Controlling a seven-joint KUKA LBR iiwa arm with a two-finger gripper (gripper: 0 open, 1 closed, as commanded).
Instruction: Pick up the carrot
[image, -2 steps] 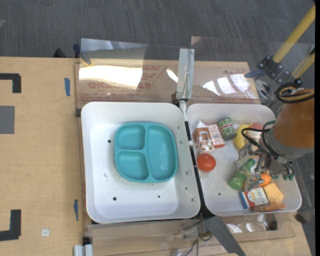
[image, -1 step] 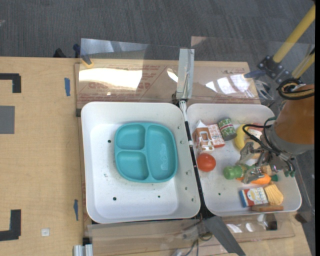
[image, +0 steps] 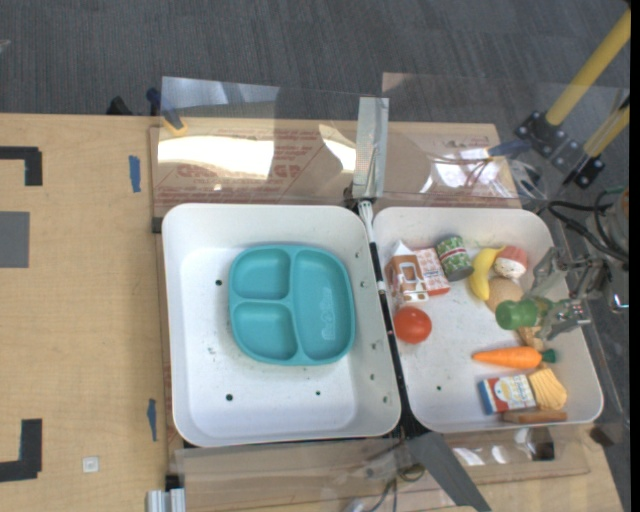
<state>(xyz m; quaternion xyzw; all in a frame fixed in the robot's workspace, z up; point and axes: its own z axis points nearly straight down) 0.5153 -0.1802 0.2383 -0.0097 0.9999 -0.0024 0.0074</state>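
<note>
The carrot (image: 512, 355) lies flat in the right bin (image: 450, 400), hemmed in by a green vegetable (image: 518, 314) just above it and a small carton (image: 508, 393) and corn cob (image: 546, 385) just below, so I judge a descending grasp could nudge or catch a neighbour instead. The end effector (image: 566, 300) sits near the bin's right rim, up and to the right of the carrot and close to its leafy end; whether it is spread or pressed together I cannot tell.

Orange carrot (image: 511, 356) with green top, lying flat, tip toward nine o'clock, in the right bin (image: 450, 395), lower right part
</note>
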